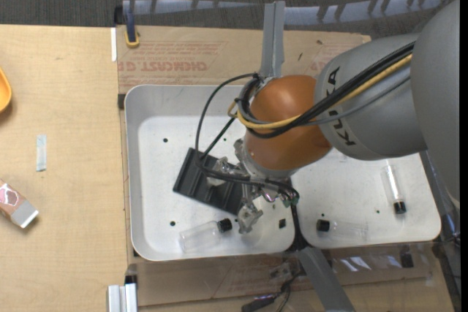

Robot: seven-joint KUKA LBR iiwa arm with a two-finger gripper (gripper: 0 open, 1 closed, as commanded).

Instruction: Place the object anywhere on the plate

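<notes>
Clear plastic vial (199,234) lies near the left bin's (139,157) front edge as the tool (247,219) hovers beside it; finger state unclear. Grasp pending; no plate identifiable.

One fixed overhead camera

It looks down aslant on two shallow white plastic bins (146,179) (arm entering from frame right).
</notes>
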